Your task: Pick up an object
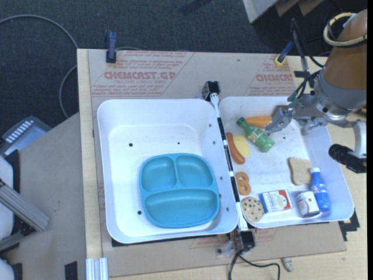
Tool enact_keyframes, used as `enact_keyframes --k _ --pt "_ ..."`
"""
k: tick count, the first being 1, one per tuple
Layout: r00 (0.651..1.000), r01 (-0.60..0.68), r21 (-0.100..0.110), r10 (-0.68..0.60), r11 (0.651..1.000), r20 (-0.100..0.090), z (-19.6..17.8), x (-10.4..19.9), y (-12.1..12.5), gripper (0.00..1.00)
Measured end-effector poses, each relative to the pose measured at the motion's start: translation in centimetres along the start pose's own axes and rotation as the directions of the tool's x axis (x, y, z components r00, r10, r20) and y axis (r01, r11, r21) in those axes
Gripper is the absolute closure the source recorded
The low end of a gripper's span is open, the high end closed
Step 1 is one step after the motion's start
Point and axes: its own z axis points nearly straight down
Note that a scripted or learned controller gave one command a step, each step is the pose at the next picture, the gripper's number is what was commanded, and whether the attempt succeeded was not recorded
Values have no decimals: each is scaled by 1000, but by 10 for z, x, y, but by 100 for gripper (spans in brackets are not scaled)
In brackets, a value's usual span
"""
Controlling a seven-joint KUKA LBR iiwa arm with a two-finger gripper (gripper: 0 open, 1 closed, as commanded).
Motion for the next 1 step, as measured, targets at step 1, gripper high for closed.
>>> enact_keyframes --k 1 --pt "1000 0 3 0 1000 -1 88 14 45 0"
